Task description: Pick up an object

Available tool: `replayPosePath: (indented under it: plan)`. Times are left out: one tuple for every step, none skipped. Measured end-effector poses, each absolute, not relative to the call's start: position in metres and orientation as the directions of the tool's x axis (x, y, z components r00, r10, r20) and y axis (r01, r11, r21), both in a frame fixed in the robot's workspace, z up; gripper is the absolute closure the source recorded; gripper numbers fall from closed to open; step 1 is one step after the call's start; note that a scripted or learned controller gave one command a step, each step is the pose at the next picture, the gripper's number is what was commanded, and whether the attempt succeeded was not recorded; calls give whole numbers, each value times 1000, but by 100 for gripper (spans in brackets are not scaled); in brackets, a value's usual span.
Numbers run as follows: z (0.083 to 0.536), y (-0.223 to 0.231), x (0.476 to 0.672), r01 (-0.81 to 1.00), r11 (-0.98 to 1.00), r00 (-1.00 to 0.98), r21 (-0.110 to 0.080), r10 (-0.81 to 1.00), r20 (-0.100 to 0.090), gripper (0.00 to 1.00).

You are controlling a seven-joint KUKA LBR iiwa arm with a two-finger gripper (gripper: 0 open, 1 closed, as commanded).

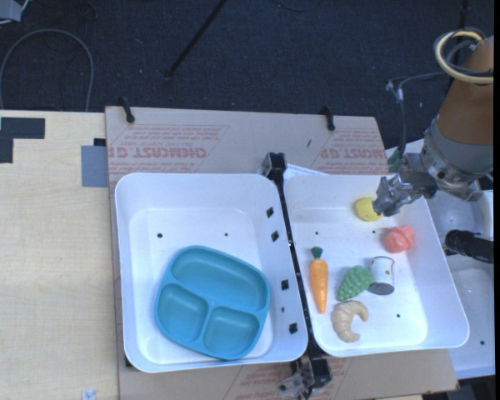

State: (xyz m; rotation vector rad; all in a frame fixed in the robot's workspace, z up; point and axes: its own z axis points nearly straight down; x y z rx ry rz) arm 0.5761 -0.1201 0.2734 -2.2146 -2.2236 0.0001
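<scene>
The right bin [433,323] holds several toy foods: a yellow piece [366,209] at the back, a pink piece [398,239], an orange carrot [318,281], a green bunch of grapes [354,282], a small white can [382,274] and a tan croissant [349,319]. My gripper [389,197] hangs over the back right of this bin, just right of the yellow piece and touching or nearly touching its edge. Nothing shows between its fingers.
A blue divided plate [212,301] lies in the left bin [142,223]. A black divider [285,257] runs between the two bins. Cardboard [233,144] lies under them, with a wooden bench top [42,257] to the left.
</scene>
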Motion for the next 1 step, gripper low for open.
replayPosePath:
  plan:
    - [261, -69, 583, 1000, 4, -4, -4, 1000, 2, 100]
